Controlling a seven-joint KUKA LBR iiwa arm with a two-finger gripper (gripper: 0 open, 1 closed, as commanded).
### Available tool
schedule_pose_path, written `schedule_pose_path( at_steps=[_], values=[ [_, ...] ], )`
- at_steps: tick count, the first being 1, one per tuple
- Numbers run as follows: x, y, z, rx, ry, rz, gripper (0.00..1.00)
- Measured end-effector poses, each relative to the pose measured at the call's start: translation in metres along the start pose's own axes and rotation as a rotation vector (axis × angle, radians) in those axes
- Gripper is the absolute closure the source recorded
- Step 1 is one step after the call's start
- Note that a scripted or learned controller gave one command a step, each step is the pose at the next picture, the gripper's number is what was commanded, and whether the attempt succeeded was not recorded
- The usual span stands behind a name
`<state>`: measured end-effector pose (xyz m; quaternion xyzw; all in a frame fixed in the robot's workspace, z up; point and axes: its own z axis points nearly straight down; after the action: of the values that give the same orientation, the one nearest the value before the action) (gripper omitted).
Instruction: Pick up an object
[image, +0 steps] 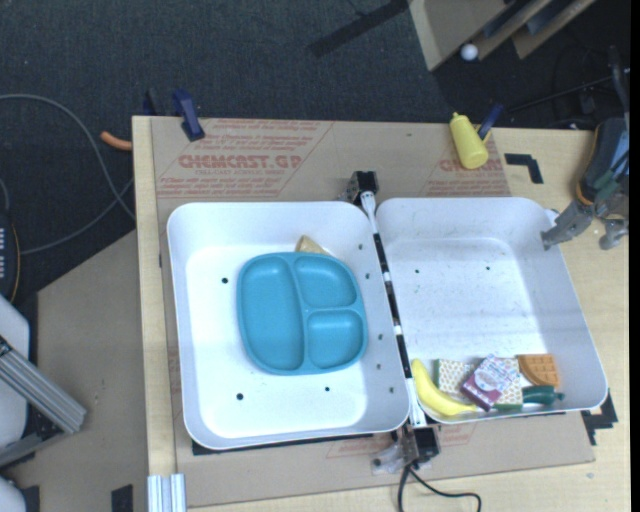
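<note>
Banana in white bin; brown bench.

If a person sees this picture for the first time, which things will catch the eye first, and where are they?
First comes the big blue divided plate, lying in the middle of the left bin. Next, a colourful cluster packed along the near edge of the right bin: a yellow banana, a small pink packet and an orange waffle-like piece. The gripper hangs at the right bin's far right corner, away from them.

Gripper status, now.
Gripper: cannot be told; it sits at the right bin's far right rim, holding nothing that can be seen.
</note>
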<state>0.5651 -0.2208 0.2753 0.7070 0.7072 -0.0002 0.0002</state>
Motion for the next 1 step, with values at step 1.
schedule_pose_path(
  at_steps=[1],
  values=[
    [-0.0021,0.0381,0.0663,0.003,0.002,-0.001,0.00]
  ],
)
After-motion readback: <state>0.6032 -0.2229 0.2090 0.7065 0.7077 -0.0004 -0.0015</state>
